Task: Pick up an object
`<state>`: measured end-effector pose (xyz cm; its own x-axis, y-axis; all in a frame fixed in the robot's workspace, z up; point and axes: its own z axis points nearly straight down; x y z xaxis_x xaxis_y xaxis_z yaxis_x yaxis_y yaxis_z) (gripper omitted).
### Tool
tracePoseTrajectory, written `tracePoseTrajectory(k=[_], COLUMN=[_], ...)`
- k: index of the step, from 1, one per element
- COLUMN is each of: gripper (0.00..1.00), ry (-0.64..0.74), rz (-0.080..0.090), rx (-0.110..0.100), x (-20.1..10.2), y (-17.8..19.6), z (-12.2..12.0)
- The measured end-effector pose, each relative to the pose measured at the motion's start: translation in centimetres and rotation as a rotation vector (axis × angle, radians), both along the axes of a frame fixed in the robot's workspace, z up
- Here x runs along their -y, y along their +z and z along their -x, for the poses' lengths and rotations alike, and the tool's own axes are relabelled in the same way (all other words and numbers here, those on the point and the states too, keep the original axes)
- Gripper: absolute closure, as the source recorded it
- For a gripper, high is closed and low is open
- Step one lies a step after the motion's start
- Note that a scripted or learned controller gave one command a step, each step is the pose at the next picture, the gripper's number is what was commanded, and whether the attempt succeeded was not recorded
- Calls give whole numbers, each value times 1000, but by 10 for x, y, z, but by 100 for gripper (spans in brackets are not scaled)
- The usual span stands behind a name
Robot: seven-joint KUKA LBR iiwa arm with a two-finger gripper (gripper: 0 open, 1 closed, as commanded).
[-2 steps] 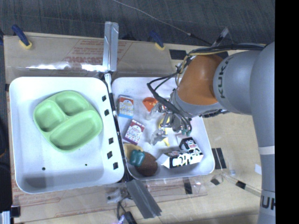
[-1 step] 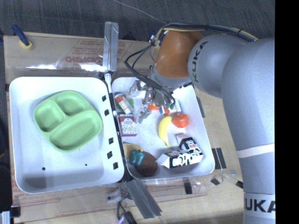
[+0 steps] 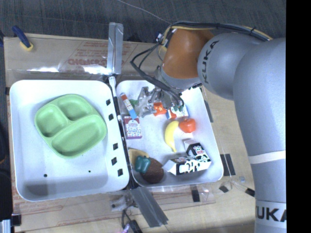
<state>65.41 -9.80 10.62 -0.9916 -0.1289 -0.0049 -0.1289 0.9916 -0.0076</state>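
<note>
My jaws point(image 3: 148, 101) hang low over the far end of the right shallow white bin point(image 3: 210, 130), and I cannot tell how they stand, since the metal parts blur together there. Just beside them, to the right, lies a small red-and-white packet point(image 3: 160, 110) with a blue patch at its edge. A little nearer sit one yellow banana point(image 3: 170, 135), curved and lying on its side, and one round orange-red tomato-like fruit point(image 3: 187, 125) touching its far end. Along the bin's left wall lie a slim red-and-blue tube point(image 3: 128, 107) and a small maroon-and-white box point(image 3: 132, 128). At the near end rest one black-and-white cow-patterned carton point(image 3: 192, 163), a brown round lump point(image 3: 154, 171) and a teal knob-like piece point(image 3: 142, 164) on top of it.

My grey arm point(image 3: 243, 72) reaches in from the right, bent down sharply, the orange band point(image 3: 182, 52) over the bin's far rim.

The left white bin point(image 3: 29, 178) holds one pale green divided plate point(image 3: 71, 125) with three compartments. Both bins, two in all, sit on the wooden table point(image 3: 58, 217).
</note>
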Motion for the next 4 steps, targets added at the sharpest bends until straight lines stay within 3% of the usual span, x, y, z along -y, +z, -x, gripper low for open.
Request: tracePoseTrajectory(k=[1,2,3,4], gripper=[100,100,100,100], ry=[-245,-246,-34,76], rz=[-7,-8,-5,-6], rx=[8,-12,-2,-2], x=[7,2,86,109], y=[126,44,64,37], z=[-5,14,25,6])
